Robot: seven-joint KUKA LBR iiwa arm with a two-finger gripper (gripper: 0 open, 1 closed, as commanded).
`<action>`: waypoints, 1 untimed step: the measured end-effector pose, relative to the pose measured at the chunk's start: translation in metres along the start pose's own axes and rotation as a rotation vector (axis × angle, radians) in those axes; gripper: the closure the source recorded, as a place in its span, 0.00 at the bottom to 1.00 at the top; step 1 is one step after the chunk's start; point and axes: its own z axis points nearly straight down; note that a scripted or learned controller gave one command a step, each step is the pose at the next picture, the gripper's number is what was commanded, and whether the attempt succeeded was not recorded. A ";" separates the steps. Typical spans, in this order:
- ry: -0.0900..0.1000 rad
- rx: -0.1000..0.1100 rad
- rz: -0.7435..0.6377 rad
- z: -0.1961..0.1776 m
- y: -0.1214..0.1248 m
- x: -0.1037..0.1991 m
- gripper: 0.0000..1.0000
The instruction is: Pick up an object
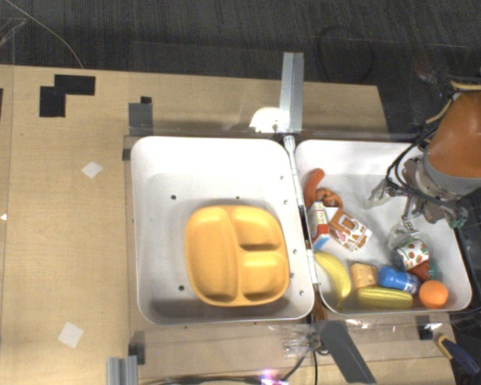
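Band: broad, glossy orange, rounded, above the gripper point(407, 229)
Wrist: grey metal collar beneath the orange
Cables: thin black loops beside the wrist
Gripper: small, silvery metal parts, details blurred

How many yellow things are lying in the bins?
3: a divided yellow tray in the left bin, a banana and a long yellow piece in the right bin; the pile may hide others.
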 end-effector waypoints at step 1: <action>0.000 0.000 0.268 0.001 -0.028 -0.056 0.00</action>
